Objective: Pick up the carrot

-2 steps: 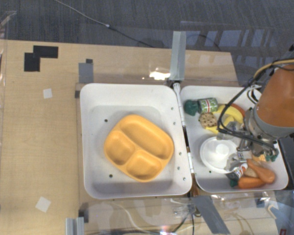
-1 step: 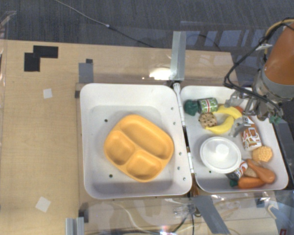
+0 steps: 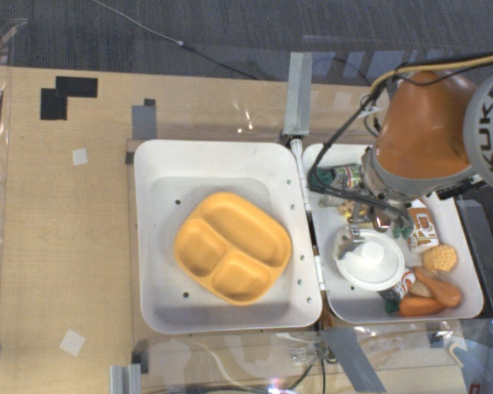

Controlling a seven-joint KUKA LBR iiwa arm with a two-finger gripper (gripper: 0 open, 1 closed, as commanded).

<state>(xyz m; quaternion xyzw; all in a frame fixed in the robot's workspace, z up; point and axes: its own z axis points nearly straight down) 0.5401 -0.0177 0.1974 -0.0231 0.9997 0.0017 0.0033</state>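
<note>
**Q:** Wooden bench point(image 3: 66, 245), left to right: what do you see?

**A:** You see the left bin point(image 3: 160, 302) holding a yellow divided plate point(image 3: 230, 247). The right bin point(image 3: 468, 306) holds a white bowl point(image 3: 370, 261), a round cracker point(image 3: 440, 258) and the carrot point(image 3: 419, 305), near right, just beside a sausage point(image 3: 440, 288).

**Q:** And the gripper point(image 3: 363, 217)?

**A:** It hangs over the bowl's far edge, apart from the carrot; you cannot tell its state. Judged risk: crowding could make you grab the sausage instead.

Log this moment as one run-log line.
arm: over right white bin | gripper: above round white bowl | orange carrot: lying at bin's near edge, not held | yellow divided plate: in left bin
</note>
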